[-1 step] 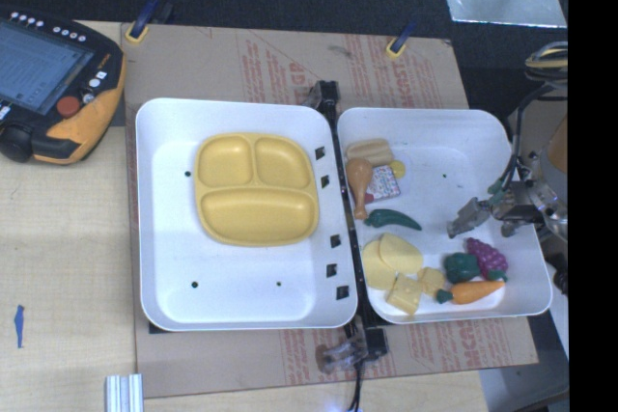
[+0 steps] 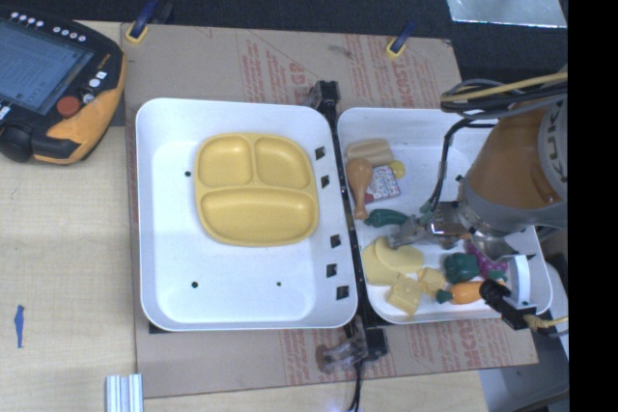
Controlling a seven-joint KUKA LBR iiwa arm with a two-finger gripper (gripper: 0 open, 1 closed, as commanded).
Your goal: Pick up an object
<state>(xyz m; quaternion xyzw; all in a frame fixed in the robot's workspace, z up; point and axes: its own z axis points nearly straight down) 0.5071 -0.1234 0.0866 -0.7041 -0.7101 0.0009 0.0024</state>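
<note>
The gripper [image 2: 417, 229] is low in the right bin [image 2: 425, 125] among toy food [image 2: 391, 258] (nothing visibly lifted). Whether it is apart or together, I cannot tell; the pick seems undone.

Left bin [image 2: 164, 207]: yellow divided plate [image 2: 257, 187] near its far edge
Right bin [image 2: 425, 123]: toy foods, gripper [image 2: 417, 229] low among them

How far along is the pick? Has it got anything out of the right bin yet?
Done: the arm has reached into the right bin, and the gripper sits low among the toy food, beside the dark green piece.
In hand: nothing visibly between the fingers.
Left: grasp and lift. The yellow pieces and orange carrot lie in the bin; the yellow divided plate sits in the left bin.
</note>
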